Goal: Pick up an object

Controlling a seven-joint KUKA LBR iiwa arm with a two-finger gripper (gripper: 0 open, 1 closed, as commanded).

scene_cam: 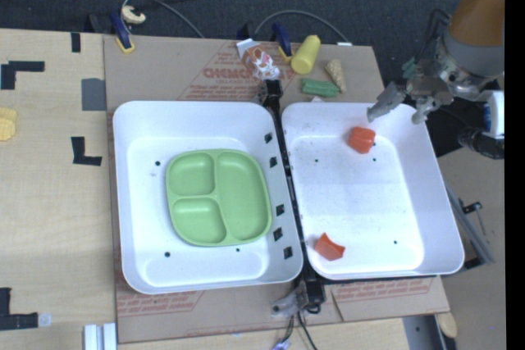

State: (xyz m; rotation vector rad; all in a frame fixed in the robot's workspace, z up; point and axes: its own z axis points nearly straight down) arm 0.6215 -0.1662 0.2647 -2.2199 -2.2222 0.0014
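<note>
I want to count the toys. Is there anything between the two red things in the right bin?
No. In the camera view, only bare white bin floor lies between the upper red piece and the lower red piece.

A small red-orange object (361, 139) lies near the right bin's (410, 258) far edge; a second orange piece (330, 247) rests by its near-left corner.

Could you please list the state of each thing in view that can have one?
Green three-compartment plastic plate: lying flat in the left white bin, nothing in its compartments.
Orange-red block: resting free in the right white bin, near the far wall.
Red wedge-shaped piece: resting free by that bin's near wall.
Gripper: over the right bin's far corner, jaws spread, nothing between them.
</note>
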